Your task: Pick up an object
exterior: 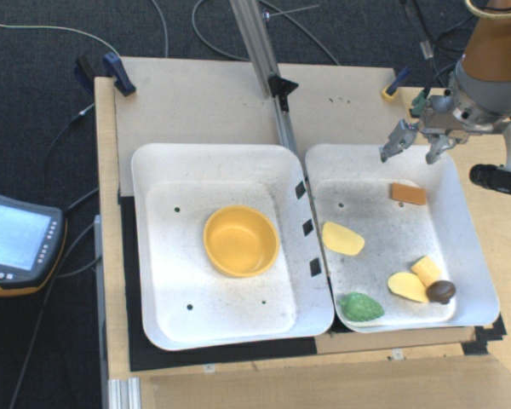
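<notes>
Nearest to the camera, a green lumpy object is lying at the front edge of the right bin. Just behind it, at the front right corner, a flat yellow piece, a small yellow cylinder and a dark brown ball are sitting close together; the ball seems to be touching the cylinder. A pale yellow slice is resting near the wall between the bins, and an orange block is lying further back, alone. In the left bin a yellow bowl is standing upright near the middle.

The gripper is hanging over the back edge of the right bin, above and slightly behind the orange block. Its fingers are spread apart and nothing is between them.

I am judging that the task is at the approach step: the arm is placing itself over the right bin, and no object is grasped yet. The orange block is the nearest candidate and it is standing well apart from the others, so it looks like the easiest one. The next move is asking the gripper to come forward over the block, to go down with the fingers on both of its long sides, and to close before lifting. The block is low and flat, so the fingers must reach nearly to the bin floor.
</notes>
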`<state>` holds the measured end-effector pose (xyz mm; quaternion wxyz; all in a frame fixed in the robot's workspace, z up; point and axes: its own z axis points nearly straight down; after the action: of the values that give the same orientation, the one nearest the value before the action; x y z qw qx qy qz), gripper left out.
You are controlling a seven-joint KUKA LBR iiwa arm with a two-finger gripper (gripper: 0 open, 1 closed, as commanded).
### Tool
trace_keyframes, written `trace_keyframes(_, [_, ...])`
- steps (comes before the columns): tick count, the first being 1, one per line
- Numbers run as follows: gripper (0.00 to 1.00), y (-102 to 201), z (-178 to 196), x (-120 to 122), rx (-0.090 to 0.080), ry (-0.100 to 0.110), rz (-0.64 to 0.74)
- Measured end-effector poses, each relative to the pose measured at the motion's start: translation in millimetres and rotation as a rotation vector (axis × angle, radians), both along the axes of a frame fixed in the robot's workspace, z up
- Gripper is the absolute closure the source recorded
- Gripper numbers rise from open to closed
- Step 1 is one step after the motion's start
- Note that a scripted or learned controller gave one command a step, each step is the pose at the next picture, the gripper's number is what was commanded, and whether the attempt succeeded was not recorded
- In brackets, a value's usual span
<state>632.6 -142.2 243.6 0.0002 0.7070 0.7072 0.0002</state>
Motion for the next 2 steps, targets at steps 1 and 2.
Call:
trace_keyframes(1, [0.0,-2.8,-52.2,-10.4,0.001,0.004,-0.001])
trace_keyframes(2, [0.0,-2.5,-113.2,-5.5,0.001,0.005,0.0])
